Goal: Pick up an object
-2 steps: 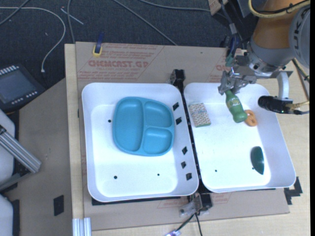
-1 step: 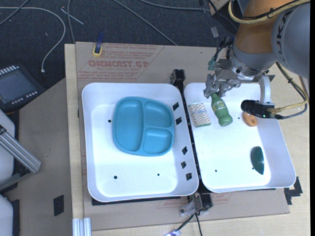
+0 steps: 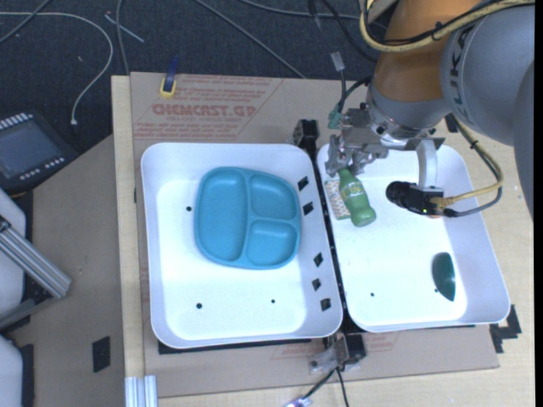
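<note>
A green bottle point(image 3: 358, 202) with a white label lies in the right bin point(image 3: 475, 227), close to its left wall. My gripper point(image 3: 346, 164) hangs right over the bottle's upper end, low in the bin's back left corner. The arm's grey body and orange band cover most of it from above. A dark teal oval object point(image 3: 444, 275) rests near the right bin's front right corner, well apart from the gripper.
The left bin point(image 3: 170, 295) holds a blue divided plate point(image 3: 248, 217). A black part with a yellow cable point(image 3: 416, 197) sticks out from the arm over the right bin. Cardboard lies under both bins, and loose cables run behind them.
</note>
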Controlling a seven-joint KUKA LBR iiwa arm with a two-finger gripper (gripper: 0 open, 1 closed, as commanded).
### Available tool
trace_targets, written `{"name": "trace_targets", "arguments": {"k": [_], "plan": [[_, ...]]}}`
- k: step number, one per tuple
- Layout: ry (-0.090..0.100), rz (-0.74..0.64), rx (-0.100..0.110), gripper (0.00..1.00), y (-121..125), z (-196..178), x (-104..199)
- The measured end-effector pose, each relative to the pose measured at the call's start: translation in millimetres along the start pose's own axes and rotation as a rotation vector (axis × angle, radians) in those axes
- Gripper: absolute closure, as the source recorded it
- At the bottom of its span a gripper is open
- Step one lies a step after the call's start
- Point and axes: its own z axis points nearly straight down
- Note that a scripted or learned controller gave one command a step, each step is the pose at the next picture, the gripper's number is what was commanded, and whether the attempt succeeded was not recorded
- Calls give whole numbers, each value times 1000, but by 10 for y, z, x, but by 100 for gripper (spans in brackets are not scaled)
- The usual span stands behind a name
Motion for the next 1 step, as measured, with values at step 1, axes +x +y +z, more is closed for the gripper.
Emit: {"name": "trace_targets", "arguments": {"k": [1], "plan": [[-1, 0, 1, 100, -8, 72, 503]]}}
